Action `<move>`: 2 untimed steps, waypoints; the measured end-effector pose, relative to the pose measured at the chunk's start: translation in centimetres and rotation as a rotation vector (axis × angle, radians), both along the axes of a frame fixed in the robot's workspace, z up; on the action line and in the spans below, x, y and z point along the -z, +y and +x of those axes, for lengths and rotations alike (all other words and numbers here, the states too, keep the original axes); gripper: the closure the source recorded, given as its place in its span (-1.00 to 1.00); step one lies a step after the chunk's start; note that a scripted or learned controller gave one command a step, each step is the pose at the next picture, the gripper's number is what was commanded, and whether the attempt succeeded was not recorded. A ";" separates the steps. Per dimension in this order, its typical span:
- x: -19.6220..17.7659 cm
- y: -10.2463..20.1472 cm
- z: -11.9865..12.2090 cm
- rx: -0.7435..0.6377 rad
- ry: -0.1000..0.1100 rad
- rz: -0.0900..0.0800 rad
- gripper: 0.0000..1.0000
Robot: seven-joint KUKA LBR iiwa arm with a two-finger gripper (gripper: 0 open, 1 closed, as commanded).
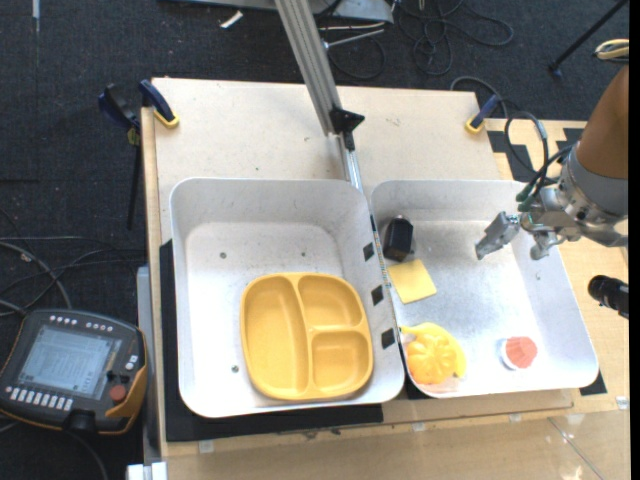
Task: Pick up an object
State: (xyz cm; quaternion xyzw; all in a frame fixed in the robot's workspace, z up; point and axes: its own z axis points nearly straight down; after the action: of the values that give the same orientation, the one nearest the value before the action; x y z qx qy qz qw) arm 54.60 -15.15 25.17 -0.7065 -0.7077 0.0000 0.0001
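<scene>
Gripper [520, 236] fingers apart, nothing between, hovering over right white bin [560, 298] upper edge. Flat yellow square sponge [413, 281] lies well left near divider; better descend vertically, centre fingers either side before closing

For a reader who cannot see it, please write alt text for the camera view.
The gripper hangs over the right bin, holding nothing; below lie a black object, yellow card, yellow toy and red piece. The left bin holds a yellow tray.
</scene>
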 end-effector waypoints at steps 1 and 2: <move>0.0 0.0 0.0 0.001 0.000 0.000 -1.00; 4.3 0.0 0.3 0.001 0.004 0.000 -1.00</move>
State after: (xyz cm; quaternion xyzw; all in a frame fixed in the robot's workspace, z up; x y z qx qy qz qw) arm 54.88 -15.13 20.83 -0.7069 -0.7073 0.0014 0.0015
